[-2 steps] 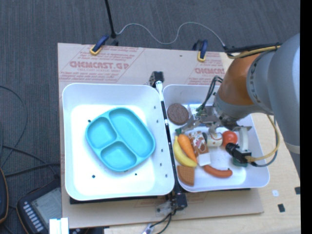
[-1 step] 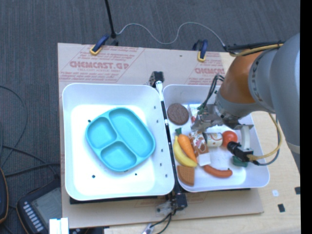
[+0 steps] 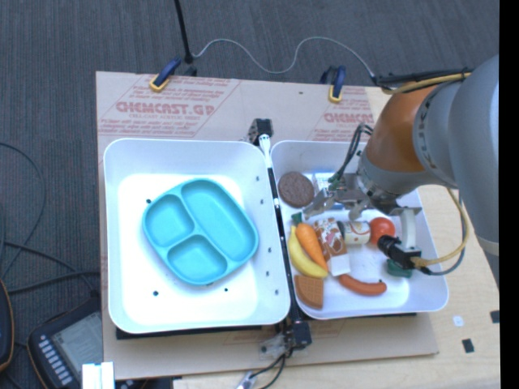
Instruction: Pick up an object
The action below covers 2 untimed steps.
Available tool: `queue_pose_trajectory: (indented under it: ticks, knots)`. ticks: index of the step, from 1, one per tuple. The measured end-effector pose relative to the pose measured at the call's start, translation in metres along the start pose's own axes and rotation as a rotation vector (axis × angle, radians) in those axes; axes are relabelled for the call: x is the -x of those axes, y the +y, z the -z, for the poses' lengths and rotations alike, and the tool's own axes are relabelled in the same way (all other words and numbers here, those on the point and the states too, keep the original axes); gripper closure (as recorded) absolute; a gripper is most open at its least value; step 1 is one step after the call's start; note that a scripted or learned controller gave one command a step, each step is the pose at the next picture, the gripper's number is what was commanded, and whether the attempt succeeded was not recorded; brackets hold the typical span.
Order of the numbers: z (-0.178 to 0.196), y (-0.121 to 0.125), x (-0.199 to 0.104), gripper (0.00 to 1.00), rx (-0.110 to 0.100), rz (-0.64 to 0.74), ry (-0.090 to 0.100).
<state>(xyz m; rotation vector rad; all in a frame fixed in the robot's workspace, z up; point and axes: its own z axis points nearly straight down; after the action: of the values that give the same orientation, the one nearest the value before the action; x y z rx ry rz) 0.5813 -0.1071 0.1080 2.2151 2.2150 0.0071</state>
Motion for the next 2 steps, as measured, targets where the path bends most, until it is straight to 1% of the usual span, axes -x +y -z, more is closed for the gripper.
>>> queue_pose_trajectory:
  ticks: [1,2]
  knots:
    - [-0.019,-0.039,-0.008,0.00,0.002,0.002,0.002]
    - [-0.009,-0.038,-0.007,1.00,0.002,0.000,0.001]
